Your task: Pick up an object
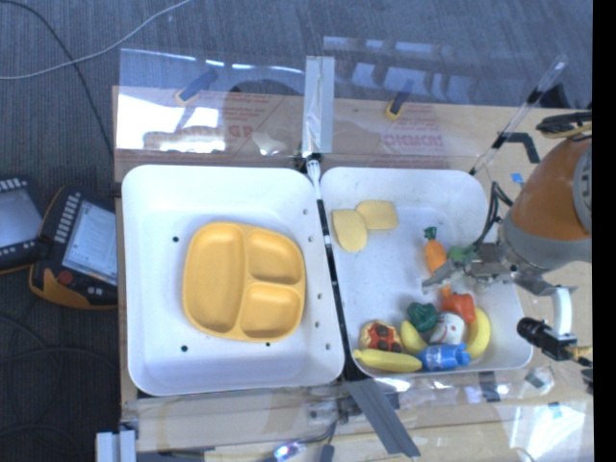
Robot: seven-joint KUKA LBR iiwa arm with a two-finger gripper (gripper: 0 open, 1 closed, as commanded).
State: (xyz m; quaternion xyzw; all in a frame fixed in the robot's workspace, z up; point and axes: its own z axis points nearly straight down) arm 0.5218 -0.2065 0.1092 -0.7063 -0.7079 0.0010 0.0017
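My gripper is low over the right bin, near its right side. It hangs just below and right of a small carrot and just above a red-orange pepper. I see nothing clearly held in it. A heap of toy food lies at the bin's front: a green piece, a white ball, a banana, a blue can and a red-and-yellow fruit. Two pale yellow slices lie at the back left.
The left bin holds a yellow divided plate. A ridge separates the two bins. The grey arm with its orange band comes in over the right bin's right wall. A handheld pendant lies off the bench to the left.
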